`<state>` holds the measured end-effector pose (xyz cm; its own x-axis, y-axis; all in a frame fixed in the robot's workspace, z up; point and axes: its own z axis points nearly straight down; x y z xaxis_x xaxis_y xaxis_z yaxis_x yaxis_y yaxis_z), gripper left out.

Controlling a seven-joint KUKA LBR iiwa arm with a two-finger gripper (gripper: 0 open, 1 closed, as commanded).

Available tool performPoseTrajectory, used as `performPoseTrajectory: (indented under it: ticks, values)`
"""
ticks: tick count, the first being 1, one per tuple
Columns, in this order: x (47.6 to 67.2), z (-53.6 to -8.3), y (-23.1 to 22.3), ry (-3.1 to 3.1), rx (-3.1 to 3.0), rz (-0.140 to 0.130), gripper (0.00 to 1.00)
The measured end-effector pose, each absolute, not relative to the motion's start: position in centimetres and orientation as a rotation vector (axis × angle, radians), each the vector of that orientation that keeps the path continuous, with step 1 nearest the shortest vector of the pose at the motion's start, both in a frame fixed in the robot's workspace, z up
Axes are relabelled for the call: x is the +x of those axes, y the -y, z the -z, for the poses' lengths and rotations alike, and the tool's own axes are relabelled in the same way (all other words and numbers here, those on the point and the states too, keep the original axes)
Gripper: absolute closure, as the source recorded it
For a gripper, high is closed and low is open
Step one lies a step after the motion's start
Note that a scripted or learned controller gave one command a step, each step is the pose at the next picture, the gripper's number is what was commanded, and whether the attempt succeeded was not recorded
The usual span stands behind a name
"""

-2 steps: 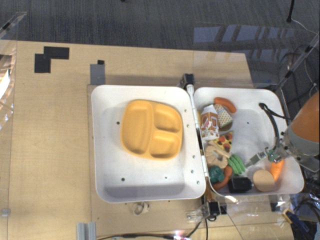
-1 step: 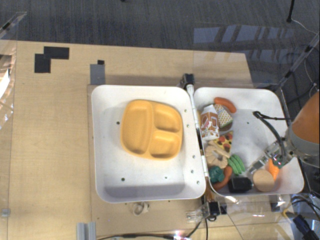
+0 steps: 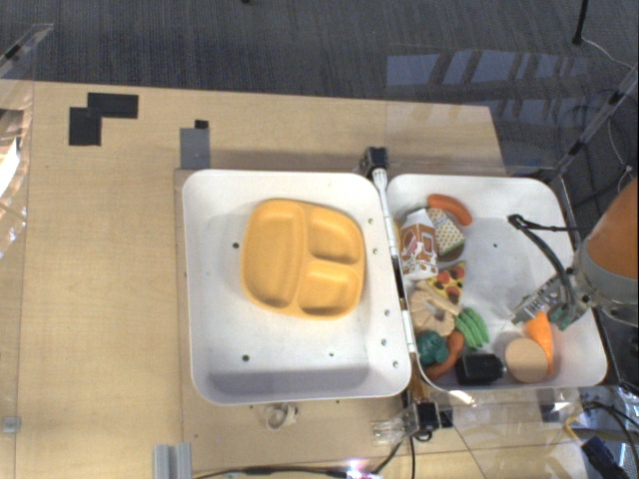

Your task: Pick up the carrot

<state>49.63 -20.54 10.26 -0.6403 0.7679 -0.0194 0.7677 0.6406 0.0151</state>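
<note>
Orange carrot (image 3: pixel 541 333) lies in the right bin (image 3: pixel 499 193), just beside a beige ball (image 3: pixel 526 360); the gripper (image 3: pixel 547 305) sits over the carrot, with its grip impossible to judge.

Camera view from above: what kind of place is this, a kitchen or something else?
Probably a robot test lab, not a kitchen: two white bins fixed to a wooden bench, toy food such as a carrot, and a robot arm reaching in.

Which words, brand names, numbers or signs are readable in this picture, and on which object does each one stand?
None can be read.
The small red and white printed carton in the right white bin carries a printed design, too blurred to read.
The yellow three-compartment plastic tray bears no text.
</note>
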Motion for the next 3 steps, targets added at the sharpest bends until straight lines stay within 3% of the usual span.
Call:
performPoseTrajectory:
  ticks: [1, 2, 3]
  values:
    - [56.1, -25.5, 12.2, -2.776, 1.424, -0.015, 1.0]
    - [55.8, -25.1, 12.6, -2.78, 1.437, -0.005, 0.0]
    - [52.8, -14.3, 16.0, -2.799, 1.427, 0.003, 0.0]
